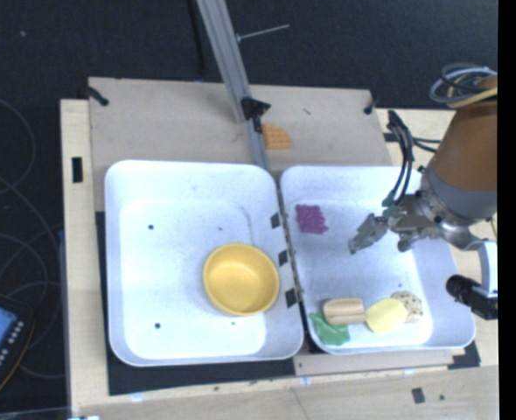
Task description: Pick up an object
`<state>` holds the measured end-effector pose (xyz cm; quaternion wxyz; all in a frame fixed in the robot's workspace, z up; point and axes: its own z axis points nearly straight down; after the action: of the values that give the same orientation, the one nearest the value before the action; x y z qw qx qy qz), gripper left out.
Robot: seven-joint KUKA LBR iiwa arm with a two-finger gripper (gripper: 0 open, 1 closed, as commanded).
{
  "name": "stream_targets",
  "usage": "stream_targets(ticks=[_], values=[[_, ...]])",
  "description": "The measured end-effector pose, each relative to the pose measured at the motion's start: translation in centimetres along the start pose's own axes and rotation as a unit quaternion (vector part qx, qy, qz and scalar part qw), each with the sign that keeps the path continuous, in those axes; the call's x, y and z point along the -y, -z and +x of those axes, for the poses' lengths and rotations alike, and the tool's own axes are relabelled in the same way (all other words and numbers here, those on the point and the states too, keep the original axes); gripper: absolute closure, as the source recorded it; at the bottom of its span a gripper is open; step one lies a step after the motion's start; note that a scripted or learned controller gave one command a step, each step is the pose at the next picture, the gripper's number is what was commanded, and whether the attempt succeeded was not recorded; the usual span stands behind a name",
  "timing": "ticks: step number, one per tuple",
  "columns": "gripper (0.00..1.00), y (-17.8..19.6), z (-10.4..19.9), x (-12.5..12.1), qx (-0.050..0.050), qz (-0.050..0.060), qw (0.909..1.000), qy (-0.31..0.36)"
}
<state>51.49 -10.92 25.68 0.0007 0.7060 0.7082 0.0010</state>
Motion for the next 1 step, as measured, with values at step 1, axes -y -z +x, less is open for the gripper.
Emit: stream_targets(ticks=[1], values=[[0.0, 0.0, -0.01, -0.01, 0.0, 0.0, 1.0, -0.001]])
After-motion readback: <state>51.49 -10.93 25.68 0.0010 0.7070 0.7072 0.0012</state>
